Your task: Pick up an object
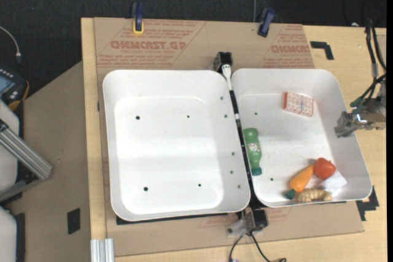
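Note:
The right bin [331, 86] holds several objects. A green bottle [252, 150] lies along its left wall. Toward the back lies a small red-and-white patterned box [298, 104]. In the front right corner, a red round item [324, 167], an orange carrot-like piece [301, 179] and a beige knobbly piece [313, 195] are bunched together beside a white scrap [336, 181]. A small grey metal part that looks like my gripper [351, 121] sits at the bin's right rim, apart from every object, with nothing visibly in it.
The left bin [116, 132] stands beside the right one, and a black divider strip [234, 113] runs between them. Clamps [137, 16] hold the cardboard base at the back. Cables [376, 70] hang at the right edge.

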### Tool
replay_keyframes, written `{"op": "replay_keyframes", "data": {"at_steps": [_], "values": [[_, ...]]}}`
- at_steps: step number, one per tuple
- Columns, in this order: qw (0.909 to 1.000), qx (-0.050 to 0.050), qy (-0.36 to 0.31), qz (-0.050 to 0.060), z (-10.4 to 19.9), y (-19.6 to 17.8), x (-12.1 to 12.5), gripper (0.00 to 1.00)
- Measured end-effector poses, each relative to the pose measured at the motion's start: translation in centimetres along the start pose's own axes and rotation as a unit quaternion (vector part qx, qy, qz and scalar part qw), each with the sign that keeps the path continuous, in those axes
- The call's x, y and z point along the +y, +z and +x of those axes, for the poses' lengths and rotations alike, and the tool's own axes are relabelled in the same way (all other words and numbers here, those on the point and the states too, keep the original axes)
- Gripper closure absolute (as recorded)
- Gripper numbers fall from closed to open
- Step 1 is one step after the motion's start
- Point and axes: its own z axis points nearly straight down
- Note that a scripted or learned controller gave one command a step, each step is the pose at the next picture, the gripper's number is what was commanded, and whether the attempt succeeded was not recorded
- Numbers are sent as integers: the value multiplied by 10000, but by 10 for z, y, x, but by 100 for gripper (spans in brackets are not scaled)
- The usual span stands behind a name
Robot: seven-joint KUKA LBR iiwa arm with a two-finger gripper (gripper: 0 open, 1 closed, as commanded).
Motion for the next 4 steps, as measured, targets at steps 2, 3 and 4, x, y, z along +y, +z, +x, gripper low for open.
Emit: {"op": "replay_keyframes", "data": {"at_steps": [2, 3, 4], "values": [[10000, -8, 1, -13, 0, -10, 1, 0], [10000, 22, -4, 22, 95, -59, 10, 0], [10000, 36, 13, 49, 93, 115, 13, 0]]}}
